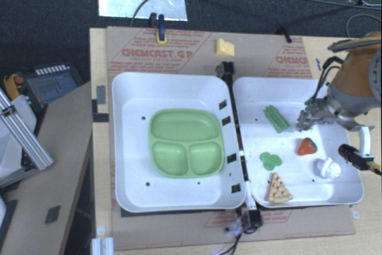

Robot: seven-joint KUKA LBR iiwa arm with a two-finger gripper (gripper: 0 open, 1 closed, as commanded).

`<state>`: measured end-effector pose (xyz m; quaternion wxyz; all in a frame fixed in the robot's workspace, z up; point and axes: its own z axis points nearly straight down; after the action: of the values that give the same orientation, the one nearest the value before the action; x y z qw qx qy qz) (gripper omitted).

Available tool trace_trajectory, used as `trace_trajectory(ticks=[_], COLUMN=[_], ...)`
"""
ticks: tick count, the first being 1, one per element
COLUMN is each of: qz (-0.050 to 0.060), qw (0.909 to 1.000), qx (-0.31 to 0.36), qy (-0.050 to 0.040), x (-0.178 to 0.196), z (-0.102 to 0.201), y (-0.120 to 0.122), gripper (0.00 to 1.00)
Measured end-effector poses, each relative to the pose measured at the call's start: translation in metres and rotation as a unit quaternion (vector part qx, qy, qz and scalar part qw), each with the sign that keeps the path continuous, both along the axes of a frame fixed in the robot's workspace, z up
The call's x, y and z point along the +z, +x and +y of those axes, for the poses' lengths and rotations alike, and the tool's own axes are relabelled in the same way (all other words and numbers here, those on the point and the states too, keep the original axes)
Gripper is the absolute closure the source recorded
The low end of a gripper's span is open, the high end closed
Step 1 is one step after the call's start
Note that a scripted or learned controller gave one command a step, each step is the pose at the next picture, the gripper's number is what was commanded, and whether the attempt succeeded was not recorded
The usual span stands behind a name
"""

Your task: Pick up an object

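Tray (185, 143) in L bin (128, 128) (toys (277, 188) in R bin (352, 191)).

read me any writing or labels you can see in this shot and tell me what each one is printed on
"CHEMCAST GP" in red, on the brown sheet under the bins, behind the left bin.
The same red print repeats behind the right bin, but there it is too blurred to read with certainty.
The handheld pendant at the left has a screen and buttons; any text on it is too small to read.
The green tray and toy foods bear no writing.
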<state>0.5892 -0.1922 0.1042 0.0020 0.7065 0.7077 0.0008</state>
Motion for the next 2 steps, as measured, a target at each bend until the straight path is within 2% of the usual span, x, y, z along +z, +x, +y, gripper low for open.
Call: trace_trajectory(ticks=[2], qz=[-0.001], qw=[1.0000], qx=[0.002], qy=[-0.0002], x=[0.112], z=[-0.003], y=[0.009], gripper=[1.00])
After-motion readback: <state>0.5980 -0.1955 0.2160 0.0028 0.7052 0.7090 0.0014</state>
